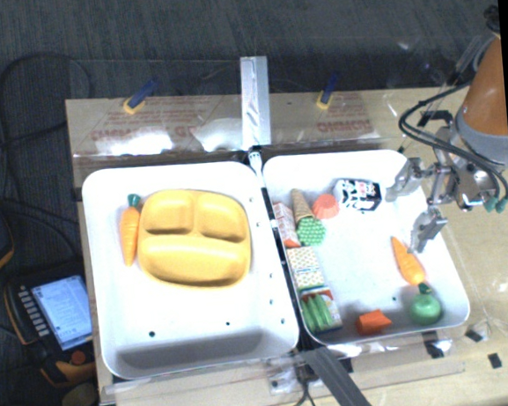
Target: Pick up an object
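A: Carrot (408, 262), the small orange one near the right wall of the right bin (357, 164), looks the likeliest pick. It lies just below the gripper (416, 204).

B: What are the fingers doing?

A: Spread apart, nothing between them, hovering at the bin's right edge.

B: How will the carrot handle?

A: Probably a light, hard plastic toy: stiff, smooth, a bit slippery, and tapered, so it could squirt out of a pinch near the tip. I'd close across its thicker middle, square to its length.

B: Any crowding?

A: A green round toy (425, 306) sits near its lower end; the wall is close on the right.
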Tool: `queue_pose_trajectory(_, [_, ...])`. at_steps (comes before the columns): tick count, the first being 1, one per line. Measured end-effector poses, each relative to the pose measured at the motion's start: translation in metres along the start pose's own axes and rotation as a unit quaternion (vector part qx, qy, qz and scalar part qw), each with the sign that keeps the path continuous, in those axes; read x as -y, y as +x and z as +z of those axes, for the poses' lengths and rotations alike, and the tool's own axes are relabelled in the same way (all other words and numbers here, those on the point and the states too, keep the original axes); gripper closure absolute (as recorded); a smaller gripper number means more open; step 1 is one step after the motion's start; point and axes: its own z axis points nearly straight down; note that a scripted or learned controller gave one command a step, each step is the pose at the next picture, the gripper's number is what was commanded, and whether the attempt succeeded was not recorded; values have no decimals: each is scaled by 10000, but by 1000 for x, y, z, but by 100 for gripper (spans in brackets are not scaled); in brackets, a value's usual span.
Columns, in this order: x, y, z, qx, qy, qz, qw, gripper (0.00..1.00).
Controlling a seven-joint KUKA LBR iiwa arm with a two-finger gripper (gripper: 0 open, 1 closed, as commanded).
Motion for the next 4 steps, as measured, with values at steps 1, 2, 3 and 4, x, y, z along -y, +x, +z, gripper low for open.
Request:
queue_pose_trajectory(1, [44,-4,131,-10,-6,-479,9989,0])
queue_pose_trajectory(2, [53,8,175,48,7,-251,9997,0])
queue_pose_trajectory(3, [29,10,175,73,27,369,9993,0])
queue_pose_trajectory(4, [28,10,165,71,35,358,9993,100])
